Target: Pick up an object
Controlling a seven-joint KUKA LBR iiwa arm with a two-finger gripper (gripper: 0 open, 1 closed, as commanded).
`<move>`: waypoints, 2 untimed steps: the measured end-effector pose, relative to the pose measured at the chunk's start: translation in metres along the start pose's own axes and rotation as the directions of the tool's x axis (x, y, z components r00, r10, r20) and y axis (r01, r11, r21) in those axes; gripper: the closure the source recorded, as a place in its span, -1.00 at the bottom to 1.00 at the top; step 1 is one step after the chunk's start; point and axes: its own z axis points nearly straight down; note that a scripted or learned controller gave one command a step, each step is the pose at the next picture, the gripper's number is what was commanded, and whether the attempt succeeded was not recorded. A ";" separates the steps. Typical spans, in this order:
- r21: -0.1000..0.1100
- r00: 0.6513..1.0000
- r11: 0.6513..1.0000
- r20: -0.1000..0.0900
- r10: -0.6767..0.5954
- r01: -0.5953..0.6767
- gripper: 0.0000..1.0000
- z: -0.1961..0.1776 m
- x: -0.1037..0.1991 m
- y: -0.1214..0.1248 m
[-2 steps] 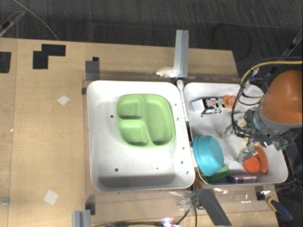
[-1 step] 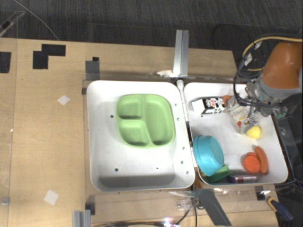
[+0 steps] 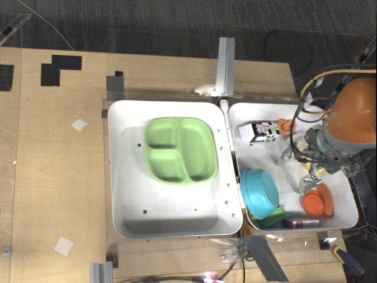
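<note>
The right bin (image 3: 257,112) holds several objects. A blue bowl (image 3: 259,192) lies tilted against its left wall. An orange cup-like object (image 3: 317,202) sits near the front right. A black and white box (image 3: 263,131) and a small orange piece (image 3: 285,125) lie at the back. A green item (image 3: 272,218) and a dark marker (image 3: 300,222) rest along the front wall. My gripper (image 3: 308,180) hangs low over the right bin, just above and left of the orange object, beneath the orange-banded wrist (image 3: 353,114). I see nothing held in it.
The left bin (image 3: 126,217) holds a light green divided plate (image 3: 179,149) near its back. A metal post (image 3: 226,63) stands behind the seam between the bins. Cables (image 3: 312,87) loop around the wrist at the right. Wooden bench surface (image 3: 53,175) extends to the left.
</note>
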 end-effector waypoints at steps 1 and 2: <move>0.002 0.984 0.984 0.005 0.180 -0.180 -1.00 -0.002 0.033 0.069; 0.003 0.975 0.975 0.006 0.223 -0.223 -1.00 -0.001 -0.028 0.065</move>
